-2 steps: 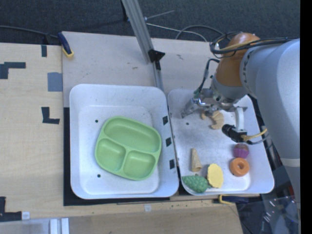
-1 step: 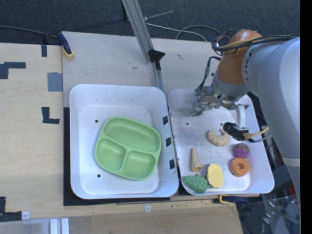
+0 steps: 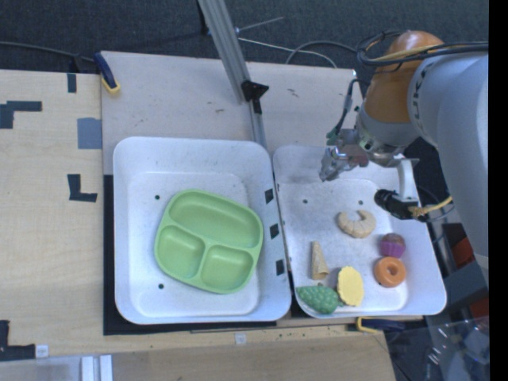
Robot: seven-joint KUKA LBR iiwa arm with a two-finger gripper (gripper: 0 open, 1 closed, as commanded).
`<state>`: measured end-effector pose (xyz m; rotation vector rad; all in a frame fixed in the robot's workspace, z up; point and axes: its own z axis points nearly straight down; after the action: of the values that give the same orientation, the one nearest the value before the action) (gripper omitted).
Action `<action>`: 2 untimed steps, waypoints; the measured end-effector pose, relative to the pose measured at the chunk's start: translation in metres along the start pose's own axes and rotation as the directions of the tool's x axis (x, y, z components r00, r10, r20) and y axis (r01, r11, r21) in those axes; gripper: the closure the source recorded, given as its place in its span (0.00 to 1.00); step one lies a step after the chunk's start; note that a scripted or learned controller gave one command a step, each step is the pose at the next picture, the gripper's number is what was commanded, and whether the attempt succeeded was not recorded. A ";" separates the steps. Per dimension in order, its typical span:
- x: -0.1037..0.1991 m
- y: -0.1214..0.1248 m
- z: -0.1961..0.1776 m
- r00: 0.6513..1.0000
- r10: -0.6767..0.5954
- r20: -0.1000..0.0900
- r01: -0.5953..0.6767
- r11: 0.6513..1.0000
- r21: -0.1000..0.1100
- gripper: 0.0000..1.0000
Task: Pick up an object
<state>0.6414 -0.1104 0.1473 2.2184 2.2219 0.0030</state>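
My claw (image 3: 333, 165) hangs over the far end of the right bin (image 3: 298, 182), near its twelve o'clock rim, and from this slanted look down I cannot tell whether it is open or closed; nothing shows in it. The worry, as I judge it, is coming straight down here: there is only bare white floor beneath me, so I would close on nothing. A second risk is the crowding at the near end, where the yellow piece (image 3: 350, 286) touches the green bumpy toy (image 3: 318, 298) and the cone (image 3: 317, 260) sits just beside them; a descent there could nudge one against its neighbour or against the rim. The croissant (image 3: 356, 223) looks the safest choice, lying apart from the others at about five o'clock from my claw, near the bin's middle. The purple piece (image 3: 391, 245) and orange ring (image 3: 390, 271) lie farther along the same direction, close to the three o'clock wall. The left bin (image 3: 131, 213) holds a green divided tray (image 3: 209, 241).
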 end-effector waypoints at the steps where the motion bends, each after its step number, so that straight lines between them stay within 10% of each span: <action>1: -0.002 -0.003 -0.063 1.000 0.000 0.001 0.000 1.000 -0.003 1.00; 2: -0.001 -0.002 -0.105 1.000 -0.001 0.000 0.001 1.000 -0.001 1.00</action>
<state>0.6389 -0.1109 0.2526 2.2169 2.2215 0.0042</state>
